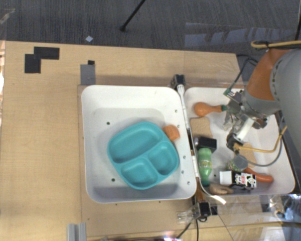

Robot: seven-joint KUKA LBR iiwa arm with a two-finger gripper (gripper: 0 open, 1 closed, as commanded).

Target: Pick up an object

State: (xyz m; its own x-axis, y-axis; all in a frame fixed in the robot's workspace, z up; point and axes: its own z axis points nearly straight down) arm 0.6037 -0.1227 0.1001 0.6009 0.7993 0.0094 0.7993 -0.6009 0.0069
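My gripper [233, 120] hangs over the upper middle of the right bin [286, 185], just right of an orange gourd-shaped toy [206, 109]. Nothing shows between the fingers. Below it lie a black block [204, 143], a green bottle [205, 163] and a round grey-green lid [238, 162]. Along the bin's near wall sit a white and black carton [236, 178], an orange carrot [262, 176] and a tan piece [219, 190].
The left bin [90, 134] holds a teal divided plate [143, 155] with a small orange thing [171, 132] at its upper right edge. A ridge [187, 129] divides the two bins. The grey arm [291, 94] covers the right bin's far right corner.
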